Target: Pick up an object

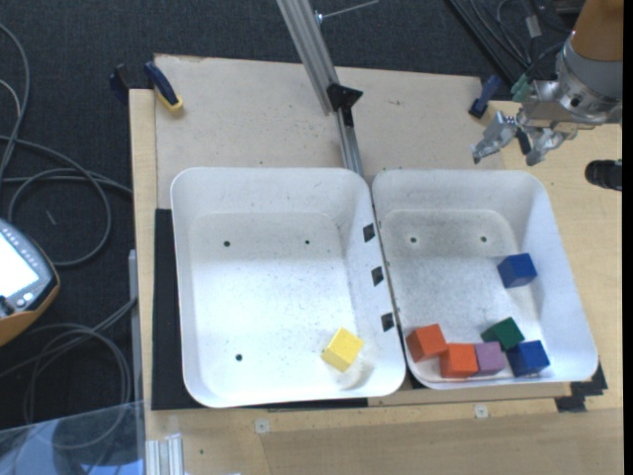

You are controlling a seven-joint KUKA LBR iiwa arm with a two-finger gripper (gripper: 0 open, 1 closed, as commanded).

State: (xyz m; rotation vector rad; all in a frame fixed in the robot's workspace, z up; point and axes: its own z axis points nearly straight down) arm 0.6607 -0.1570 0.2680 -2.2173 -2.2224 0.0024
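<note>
seven small blocks in total: one yellow block (343, 348) alone near the front edge of the left bin (198, 216), and six in the right bin (554, 226), mostly crowded along its front wall. there an orange block (426, 341), a second orange (459, 360), a purple (491, 356), a green (506, 332) and a blue (529, 357) touch or nearly touch, and another blue block (516, 269) sits apart by the right wall. claw (516, 139) hangs over the desk (247, 107) behind the right bin, fingers spread, nothing between them. blocks look light, stiff, flat-sided, probably easy to pinch across opposite faces. the yellow one or the lone blue seem easiest, with free sides; the cluster risks nudging neighbours.
</note>
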